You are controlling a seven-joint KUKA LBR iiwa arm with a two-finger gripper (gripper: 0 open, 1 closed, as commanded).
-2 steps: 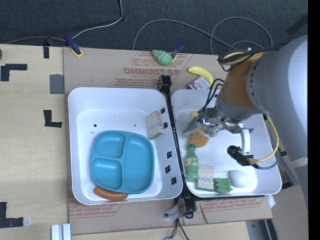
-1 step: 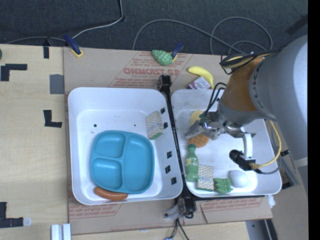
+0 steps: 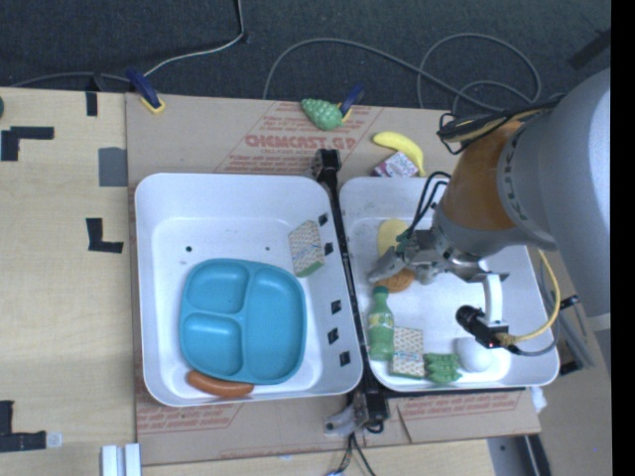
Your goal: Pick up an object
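Grey arm [image 3: 556,167] over right bin [image 3: 516,370] | gripper [image 3: 389,266] spread wide | nothing held

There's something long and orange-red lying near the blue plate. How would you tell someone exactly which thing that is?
Start at the left white bin, which holds a blue divided plate. At the plate's near edge, by the bin's front wall, lies a hot dog sausage, its right end tucked under the plate's rim. It is the one slim orange-red thing in that bin; the bin's other small item, a pale sponge, is square.
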